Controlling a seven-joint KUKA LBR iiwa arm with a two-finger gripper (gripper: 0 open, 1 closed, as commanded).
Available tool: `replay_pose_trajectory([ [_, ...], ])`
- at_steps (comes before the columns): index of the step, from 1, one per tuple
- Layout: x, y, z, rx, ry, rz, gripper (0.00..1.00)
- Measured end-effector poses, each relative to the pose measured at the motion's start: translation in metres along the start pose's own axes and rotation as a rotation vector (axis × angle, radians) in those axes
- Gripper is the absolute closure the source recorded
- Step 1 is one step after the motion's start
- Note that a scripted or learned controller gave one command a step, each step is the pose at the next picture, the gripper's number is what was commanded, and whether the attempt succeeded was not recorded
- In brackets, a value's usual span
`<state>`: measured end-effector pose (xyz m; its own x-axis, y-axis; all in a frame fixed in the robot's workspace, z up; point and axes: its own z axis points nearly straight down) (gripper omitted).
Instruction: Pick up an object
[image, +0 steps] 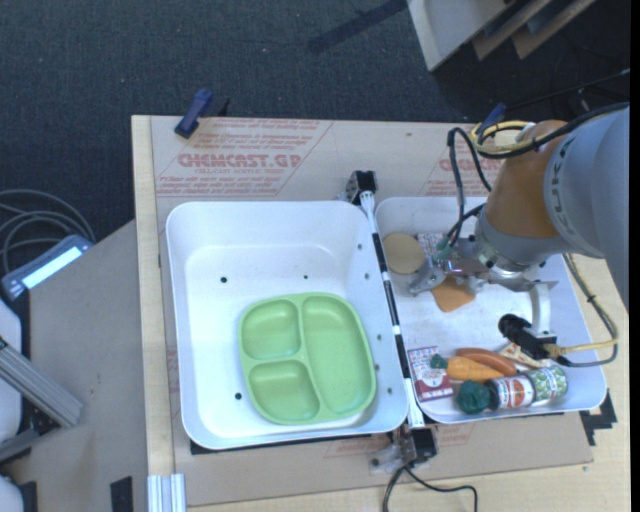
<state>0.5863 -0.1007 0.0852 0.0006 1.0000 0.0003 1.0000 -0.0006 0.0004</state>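
Low over the right bin (470, 330), toward its far left corner: the gripper (441, 274), hanging from the grey arm (600, 170) below the orange band (525, 190). Clenched or released, impossible to tell from this slant. Just beside the gripper, on its near side: an orange wedge (456, 298), flat on the bin floor, not seen to be gripped; touching the gripper or a little apart, unclear. On the gripper's left, against the bin's left wall: a tan disc (403, 252). Along the near edge of the same bin, well apart from the gripper, a crowded row: a red-and-white packet (428, 372) in the near left corner, then a carrot (482, 363) lying crosswise, a dark green ball (475, 397) just in front of it, and a bottle (522, 389) on its side, reaching toward the near right corner. In the left bin (260, 240): a green divided plate (305, 357), flat, nearer the near right corner. On the far left edge of the bench (250, 150): a blue clip (194, 113).
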Motion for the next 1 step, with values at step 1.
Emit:
replay_pose_trajectory([
  [1,-0.0003,0.001,-0.0111,-0.003,-0.002,0.0,1.0],
])
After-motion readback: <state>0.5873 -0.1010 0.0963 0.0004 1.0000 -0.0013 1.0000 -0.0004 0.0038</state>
